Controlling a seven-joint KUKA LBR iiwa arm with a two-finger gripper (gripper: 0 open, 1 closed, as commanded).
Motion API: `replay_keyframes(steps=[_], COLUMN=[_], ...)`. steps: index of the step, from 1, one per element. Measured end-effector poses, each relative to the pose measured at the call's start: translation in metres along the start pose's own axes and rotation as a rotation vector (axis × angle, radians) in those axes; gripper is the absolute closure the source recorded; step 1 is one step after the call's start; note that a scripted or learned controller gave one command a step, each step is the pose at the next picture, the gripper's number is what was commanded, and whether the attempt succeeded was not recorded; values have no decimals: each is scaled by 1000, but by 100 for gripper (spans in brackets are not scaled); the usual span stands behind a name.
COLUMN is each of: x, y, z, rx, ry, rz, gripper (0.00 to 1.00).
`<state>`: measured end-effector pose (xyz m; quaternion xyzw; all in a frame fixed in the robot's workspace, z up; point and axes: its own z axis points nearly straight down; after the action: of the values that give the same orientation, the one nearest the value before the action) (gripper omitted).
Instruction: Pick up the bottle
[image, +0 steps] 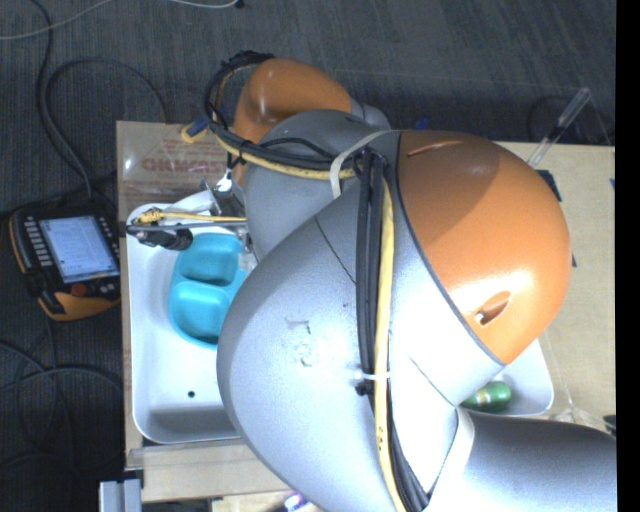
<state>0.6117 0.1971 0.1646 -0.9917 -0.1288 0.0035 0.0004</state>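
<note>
Green bottle (489, 397) — beside grey arm (330, 370)

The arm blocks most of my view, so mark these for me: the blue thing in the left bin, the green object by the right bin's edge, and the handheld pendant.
blue object (207, 285), camera view, its middle
green object (489, 397), camera view, its exposed end
pendant (72, 247), camera view, its screen

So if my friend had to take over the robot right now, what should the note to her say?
Gripper: hidden behind the arm, so its state can't be told.
Things: a blue bottle-like thing lies in the left bin. A small green thing peeks out by the right bin.
Done: nothing seen lifted; the blue thing rests on the bin floor.
Left: find the bottle, grip it, lift it.
</note>
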Motion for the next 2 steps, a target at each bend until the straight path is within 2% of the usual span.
replay_keyframes(steps=[1, 2], x=[40, -12], y=[-26, -40], z=[-51, 32], rx=[0, -3], ry=[2, -1], rz=[-19, -24], gripper=[100, 100])
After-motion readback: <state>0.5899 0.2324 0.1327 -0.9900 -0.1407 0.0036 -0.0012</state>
